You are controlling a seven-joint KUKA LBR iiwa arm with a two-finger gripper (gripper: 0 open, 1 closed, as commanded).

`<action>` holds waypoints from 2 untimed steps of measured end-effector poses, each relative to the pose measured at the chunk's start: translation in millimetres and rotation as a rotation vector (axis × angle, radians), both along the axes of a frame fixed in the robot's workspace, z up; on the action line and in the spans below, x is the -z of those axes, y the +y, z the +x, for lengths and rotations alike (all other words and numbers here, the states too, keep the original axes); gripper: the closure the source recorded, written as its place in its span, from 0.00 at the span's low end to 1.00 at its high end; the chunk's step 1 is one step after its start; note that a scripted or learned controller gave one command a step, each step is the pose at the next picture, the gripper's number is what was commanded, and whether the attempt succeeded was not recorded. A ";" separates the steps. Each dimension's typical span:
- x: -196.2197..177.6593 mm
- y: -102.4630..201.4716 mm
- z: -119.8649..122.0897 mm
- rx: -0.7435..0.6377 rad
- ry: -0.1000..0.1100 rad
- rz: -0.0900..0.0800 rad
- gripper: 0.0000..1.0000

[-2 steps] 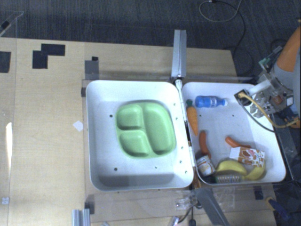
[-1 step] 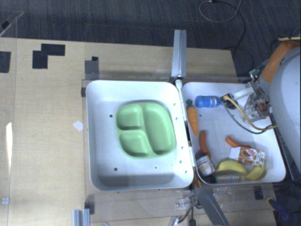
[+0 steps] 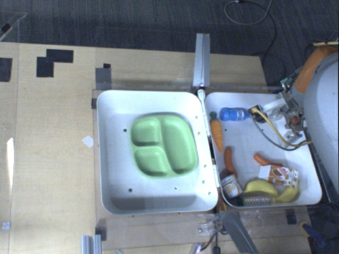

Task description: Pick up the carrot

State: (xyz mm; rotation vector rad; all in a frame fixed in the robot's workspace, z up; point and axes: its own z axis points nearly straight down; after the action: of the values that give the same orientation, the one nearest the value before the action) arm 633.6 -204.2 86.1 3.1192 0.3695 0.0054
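Observation:
The carrot [image 3: 216, 135] is orange with a green top. It lies lengthwise against the left wall of the right bin [image 3: 312, 194], near the back. My gripper [image 3: 292, 119] hangs over that bin's back right corner, with yellow and black cables looping below it. It is well to the right of the carrot and apart from it.
A blue bottle [image 3: 233, 114] lies just right of the carrot's top. A sausage [image 3: 229, 159], a small can [image 3: 230, 186], a banana [image 3: 271, 190], a carton [image 3: 279, 175] and a small red piece [image 3: 262, 159] fill the bin's front. The left bin [image 3: 111, 194] holds a green divided plate [image 3: 163, 144].

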 end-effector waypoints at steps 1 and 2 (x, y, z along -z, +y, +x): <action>-12.1 2.0 2.6 -0.011 -0.005 -0.001 1.00; -0.8 0.9 21.4 -0.228 -0.001 -0.002 1.00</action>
State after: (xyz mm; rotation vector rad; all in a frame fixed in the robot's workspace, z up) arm 655.0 -203.2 86.9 3.0552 0.7218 0.0072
